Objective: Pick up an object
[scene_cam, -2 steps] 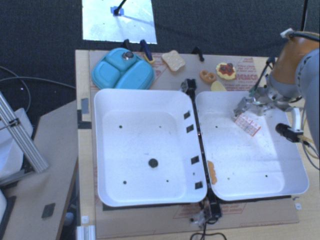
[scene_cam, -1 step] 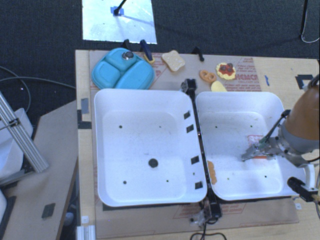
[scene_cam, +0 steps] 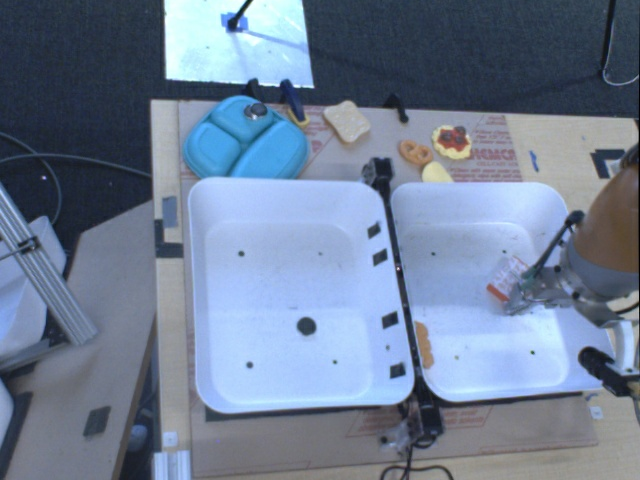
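Looks light, thin and crinkly, likely slippery: small packet [scene_cam: 507, 280] with orange end lying flat toward right bin's [scene_cam: 470, 203] right wall, best pinched across narrow width, with end effector [scene_cam: 522, 300] touching it, finger spacing impossible to tell.

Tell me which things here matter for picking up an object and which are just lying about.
Part of the job:
- gripper, down in the right bin
- clear packet with an orange end, right at the gripper
- orange piece by that bin's left wall
- small dark disc in the left bin

Just lying about, behind the bins:
- blue divided plate
- toast slice
- pretzel
- little tart
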Robot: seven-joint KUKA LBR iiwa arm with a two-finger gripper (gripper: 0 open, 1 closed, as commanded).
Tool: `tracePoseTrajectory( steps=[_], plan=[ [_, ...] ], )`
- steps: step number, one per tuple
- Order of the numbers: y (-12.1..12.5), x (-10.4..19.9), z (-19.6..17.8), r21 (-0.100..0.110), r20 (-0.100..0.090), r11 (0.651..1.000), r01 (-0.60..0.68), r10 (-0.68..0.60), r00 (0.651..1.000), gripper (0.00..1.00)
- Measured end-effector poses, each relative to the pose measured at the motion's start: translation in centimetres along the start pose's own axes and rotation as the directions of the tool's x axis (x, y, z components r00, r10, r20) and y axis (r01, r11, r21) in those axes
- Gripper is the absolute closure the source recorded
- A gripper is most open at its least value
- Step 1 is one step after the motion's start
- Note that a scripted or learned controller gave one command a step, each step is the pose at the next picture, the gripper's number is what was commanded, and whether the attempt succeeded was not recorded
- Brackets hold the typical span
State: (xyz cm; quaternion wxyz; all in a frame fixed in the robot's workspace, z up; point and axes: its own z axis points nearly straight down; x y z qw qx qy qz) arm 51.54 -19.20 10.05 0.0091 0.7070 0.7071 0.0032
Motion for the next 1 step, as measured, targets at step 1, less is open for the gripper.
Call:
tracePoseTrajectory(
  steps=[1],
  plan=[
    [6.67, 6.15, 1.43, 0.008, -0.005, 1.000, 0.009, -0.009, 1.000, 1.00]
  ],
)
